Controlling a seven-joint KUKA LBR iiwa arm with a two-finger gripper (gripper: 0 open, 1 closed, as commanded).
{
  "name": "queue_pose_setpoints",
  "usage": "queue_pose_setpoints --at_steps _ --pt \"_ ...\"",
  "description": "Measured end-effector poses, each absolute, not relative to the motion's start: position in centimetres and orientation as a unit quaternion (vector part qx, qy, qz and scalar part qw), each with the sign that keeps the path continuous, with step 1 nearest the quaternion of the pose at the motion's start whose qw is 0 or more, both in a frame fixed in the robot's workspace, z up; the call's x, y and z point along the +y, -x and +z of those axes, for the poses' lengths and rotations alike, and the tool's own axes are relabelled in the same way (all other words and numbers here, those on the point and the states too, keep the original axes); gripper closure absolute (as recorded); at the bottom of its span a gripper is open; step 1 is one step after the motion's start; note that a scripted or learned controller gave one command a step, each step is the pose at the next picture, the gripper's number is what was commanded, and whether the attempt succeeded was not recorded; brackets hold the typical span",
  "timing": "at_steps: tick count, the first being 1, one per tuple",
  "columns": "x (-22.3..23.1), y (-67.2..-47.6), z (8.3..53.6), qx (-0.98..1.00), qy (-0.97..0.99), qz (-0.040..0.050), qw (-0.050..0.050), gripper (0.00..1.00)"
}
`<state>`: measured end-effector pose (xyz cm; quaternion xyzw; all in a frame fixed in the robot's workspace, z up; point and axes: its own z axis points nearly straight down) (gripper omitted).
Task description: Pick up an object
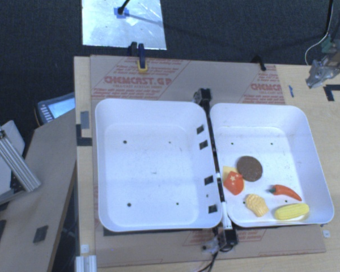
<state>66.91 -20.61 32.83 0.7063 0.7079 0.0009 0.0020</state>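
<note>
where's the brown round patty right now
The brown patty lies in the right bin, toward its near left part, just up-right of the red and yellow piece and above the yellow corn.

The end effector (pixel 324 72) sits at the right edge of the view, where the frame cuts off the arm behind it, and it is too small and blurred to tell how its fingers stand. At the left edge, a metal rail (pixel 11 154) and a white object beneath it are cropped. The yellow piece (pixel 229 170) is partly hidden under the red piece (pixel 234 183).
</note>
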Motion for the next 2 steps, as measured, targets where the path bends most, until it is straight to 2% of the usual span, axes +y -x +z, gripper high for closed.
queue_pose_setpoints --at_steps 2 --pt "-20.63 -66.90 33.91 0.708 -0.706 0.0011 0.002 1.00"
